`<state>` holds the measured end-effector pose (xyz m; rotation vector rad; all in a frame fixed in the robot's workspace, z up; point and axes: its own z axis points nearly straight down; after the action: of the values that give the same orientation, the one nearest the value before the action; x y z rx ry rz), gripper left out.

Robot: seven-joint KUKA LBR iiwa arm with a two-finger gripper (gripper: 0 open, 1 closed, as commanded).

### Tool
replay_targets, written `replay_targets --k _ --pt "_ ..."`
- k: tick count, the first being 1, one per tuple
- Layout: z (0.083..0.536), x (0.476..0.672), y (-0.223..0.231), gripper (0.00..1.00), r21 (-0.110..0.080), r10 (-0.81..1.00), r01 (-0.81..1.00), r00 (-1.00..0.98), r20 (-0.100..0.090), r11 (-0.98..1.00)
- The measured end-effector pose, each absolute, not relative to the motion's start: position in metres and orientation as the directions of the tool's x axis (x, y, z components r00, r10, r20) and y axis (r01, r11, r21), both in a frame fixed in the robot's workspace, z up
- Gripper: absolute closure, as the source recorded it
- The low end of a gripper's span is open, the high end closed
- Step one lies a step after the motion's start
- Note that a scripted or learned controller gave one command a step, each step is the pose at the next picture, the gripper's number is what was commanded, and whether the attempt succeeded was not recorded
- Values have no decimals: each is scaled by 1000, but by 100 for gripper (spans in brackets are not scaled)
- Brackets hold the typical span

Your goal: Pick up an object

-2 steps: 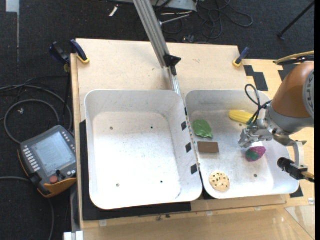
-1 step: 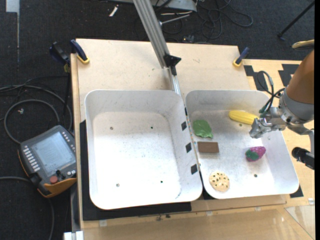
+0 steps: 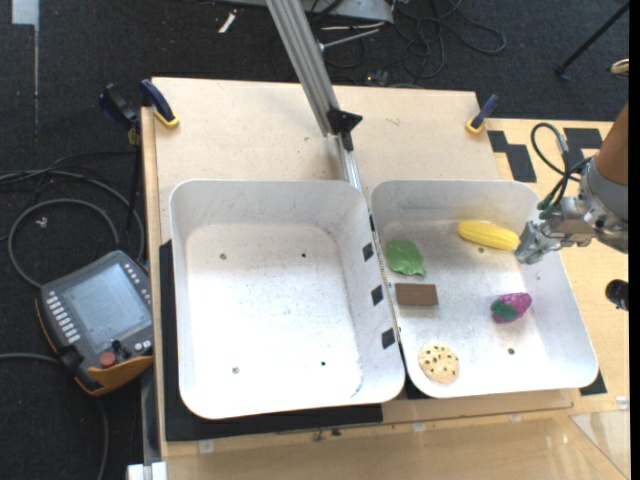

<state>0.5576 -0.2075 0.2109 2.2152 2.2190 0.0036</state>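
the grey 2-finger gripper (image 3: 530, 245) hangs over the right white bin's (image 3: 575, 318) far edge, just beside the yellow corn-shaped toy (image 3: 488, 234), likely its target. whether it is open or grips anything i cannot tell. a small purple toy (image 3: 511, 307) lies nearer.

The arm (image 3: 618, 173) is cut off by the right edge

A pale wooden bench (image 3: 260, 133) carries two shallow white bins side by side, the left bin (image 3: 200, 203) and the right bin (image 3: 565, 343), touching along their inner edges. Clamps (image 3: 160, 106) grip its far corners.
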Motion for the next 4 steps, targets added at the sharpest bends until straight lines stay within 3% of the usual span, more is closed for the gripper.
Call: replay_targets --k 1,3,4 --pt "256 559 -208 100 7 1000 1000 -3 -3 3" --pt "245 545 -102 100 -1 1000 1000 -8 2 8" --pt "241 550 -38 100 -1 1000 1000 -9 2 9"
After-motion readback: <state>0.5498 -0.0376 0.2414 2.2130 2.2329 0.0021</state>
